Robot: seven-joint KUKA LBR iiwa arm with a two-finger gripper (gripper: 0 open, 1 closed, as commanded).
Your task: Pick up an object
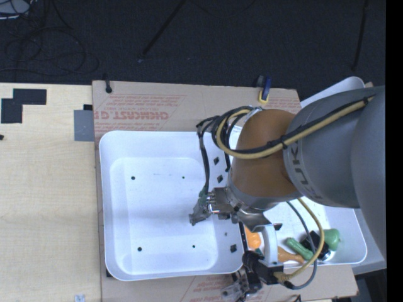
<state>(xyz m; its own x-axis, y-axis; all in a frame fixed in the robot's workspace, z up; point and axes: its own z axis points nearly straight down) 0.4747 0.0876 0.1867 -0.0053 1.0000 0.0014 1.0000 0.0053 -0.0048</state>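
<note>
1. Grey and orange, the arm reaches over the seam between the two white bins.
2. The gripper sits low over the left bin; its state cannot be told.
3. Orange and green objects lie in the right bin, beneath the arm.

A pale wooden desk carries a cardboard sheet toward its right side; two white bins sit on the cardboard.
</note>
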